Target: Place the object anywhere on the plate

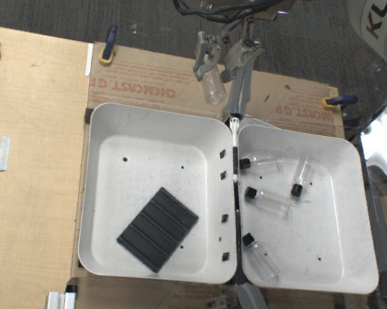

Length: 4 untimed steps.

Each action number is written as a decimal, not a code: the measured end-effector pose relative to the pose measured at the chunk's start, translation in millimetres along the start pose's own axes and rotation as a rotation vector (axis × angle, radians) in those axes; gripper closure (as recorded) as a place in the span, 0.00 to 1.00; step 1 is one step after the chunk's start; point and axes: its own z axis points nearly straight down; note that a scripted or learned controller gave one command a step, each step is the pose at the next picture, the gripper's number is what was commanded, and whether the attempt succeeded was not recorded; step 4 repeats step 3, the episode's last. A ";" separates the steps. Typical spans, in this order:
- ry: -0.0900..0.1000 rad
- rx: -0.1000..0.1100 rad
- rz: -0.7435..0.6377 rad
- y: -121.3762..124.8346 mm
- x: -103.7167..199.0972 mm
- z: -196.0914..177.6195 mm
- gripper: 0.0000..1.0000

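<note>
My gripper [219,66] hangs high at the back, above the cardboard behind the seam between the two bins. A clear vial [213,88] sticks out below its fingers, tilted, and the gripper looks shut on it. The plate [158,228], a black ridged rectangle, lies flat and skewed in the front middle of the left bin [104,173], well forward of the gripper. Several more clear vials with black caps, one of them [267,201], lie scattered in the right bin [355,232].
Black clips line the rim where the two bins meet [232,192]. Clamps [108,47] [338,101] hold the cardboard sheet behind the bins. Small items sit on the wooden bench at the far left [3,154]. Cables hang above the gripper.
</note>
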 end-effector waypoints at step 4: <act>-0.006 0.000 -0.570 -3.9 -20.5 -7.7 1.00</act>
